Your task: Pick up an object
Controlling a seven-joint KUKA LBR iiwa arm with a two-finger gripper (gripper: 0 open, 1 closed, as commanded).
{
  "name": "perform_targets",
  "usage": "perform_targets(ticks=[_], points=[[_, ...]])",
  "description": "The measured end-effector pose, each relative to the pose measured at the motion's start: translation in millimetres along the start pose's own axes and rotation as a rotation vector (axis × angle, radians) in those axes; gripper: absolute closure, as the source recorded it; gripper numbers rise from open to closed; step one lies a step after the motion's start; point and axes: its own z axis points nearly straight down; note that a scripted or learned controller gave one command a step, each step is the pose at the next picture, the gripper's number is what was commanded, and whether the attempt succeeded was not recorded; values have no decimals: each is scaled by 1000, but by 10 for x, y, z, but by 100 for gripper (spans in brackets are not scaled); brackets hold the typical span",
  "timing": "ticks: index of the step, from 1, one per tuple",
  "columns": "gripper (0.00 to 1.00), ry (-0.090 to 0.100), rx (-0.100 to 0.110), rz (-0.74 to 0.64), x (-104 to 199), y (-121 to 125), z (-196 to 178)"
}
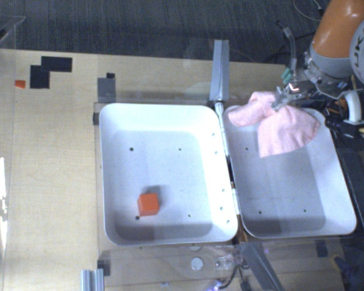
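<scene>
At upper right, the hand [283, 96] grips a pink cloth [281, 128] draped over the right bin [303, 223]. An orange block [148, 204] sits in the left bin [164, 126].

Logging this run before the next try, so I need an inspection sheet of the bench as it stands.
Surface: wooden bench bearing two white bins.
Job's things: orange block in left bin; pink cloth lifted over right bin, hanging from end effector.
Clutter: black patches and small orange mark on bench.
Grippers: end effector pinching the cloth's top.
Cables: thin wire loop beyond bench.
Surroundings: dark floor.
</scene>
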Motion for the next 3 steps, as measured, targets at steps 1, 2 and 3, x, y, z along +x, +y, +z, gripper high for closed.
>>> perform_targets(ticks=[1, 2, 3], points=[[0, 0, 0, 1, -4, -2, 0], [100, -4, -8, -7, 9, 23, -128], [0, -4, -8, -8, 11, 23, -127]])
